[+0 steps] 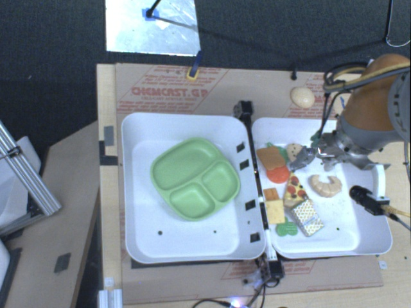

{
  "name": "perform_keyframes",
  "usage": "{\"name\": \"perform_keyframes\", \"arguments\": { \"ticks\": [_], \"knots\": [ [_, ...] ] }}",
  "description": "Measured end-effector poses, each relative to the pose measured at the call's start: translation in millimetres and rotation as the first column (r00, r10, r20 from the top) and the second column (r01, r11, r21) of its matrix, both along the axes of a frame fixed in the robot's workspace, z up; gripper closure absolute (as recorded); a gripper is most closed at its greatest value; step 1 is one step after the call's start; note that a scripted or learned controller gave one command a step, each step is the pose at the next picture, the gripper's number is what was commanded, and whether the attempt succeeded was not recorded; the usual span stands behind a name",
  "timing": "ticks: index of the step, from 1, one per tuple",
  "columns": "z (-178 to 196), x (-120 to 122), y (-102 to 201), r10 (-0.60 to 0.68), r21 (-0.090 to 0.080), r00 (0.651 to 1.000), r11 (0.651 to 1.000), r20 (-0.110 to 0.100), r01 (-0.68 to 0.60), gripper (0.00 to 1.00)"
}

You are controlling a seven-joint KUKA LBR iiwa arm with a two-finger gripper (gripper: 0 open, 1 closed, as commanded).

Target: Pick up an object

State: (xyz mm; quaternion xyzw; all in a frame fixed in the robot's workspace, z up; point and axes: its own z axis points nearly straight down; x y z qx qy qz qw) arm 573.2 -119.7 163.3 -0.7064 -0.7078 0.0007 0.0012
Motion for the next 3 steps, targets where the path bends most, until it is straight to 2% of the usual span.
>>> {"name": "perform_keyframes", "arguments": {
  "ticks": [1, 2, 3],
  "knots": [
    [-56, 9, 3, 0.001, 0.0, 1.0, 1.0, 0.0, -0.001, 0.0],
    [-78, 10, 3, -0.002, -0.001, 1.0, 1.0, 0.005, 0.002, 0.0],
    [-65, 13, 3, -0.002, -0.001, 1.0, 1.0, 0.012, 0.002, 1.0]
  ]
}}
